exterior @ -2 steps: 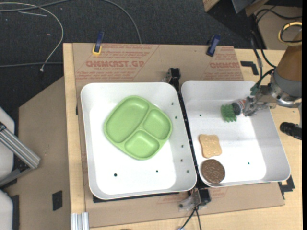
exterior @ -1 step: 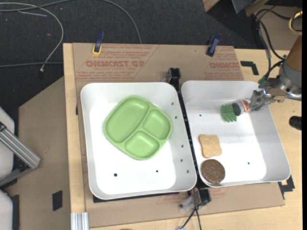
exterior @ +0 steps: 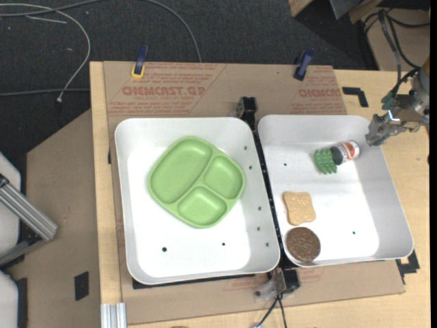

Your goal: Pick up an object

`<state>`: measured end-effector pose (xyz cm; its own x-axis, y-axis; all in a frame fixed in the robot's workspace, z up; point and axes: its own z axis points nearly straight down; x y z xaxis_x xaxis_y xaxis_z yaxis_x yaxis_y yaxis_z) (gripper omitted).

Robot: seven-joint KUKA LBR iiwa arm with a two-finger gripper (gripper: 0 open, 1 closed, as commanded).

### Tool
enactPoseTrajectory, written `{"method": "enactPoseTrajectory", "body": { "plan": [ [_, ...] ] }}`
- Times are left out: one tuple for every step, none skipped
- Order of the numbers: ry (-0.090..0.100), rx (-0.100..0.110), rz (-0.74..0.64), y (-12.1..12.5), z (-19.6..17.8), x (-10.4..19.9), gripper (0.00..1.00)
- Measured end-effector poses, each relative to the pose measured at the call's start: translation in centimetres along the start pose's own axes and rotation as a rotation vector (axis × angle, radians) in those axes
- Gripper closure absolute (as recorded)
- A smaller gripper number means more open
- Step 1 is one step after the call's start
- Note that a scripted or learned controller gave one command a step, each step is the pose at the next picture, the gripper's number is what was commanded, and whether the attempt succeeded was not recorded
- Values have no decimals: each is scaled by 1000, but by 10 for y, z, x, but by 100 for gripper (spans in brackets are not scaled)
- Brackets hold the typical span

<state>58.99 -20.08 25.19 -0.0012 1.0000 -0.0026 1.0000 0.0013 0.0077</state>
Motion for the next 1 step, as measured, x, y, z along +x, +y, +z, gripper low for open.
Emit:
{"method": "enactPoseTrajectory", "body": {
  "plan": [
    [5,11,-3,-18,10,58,100]
  ]
}}
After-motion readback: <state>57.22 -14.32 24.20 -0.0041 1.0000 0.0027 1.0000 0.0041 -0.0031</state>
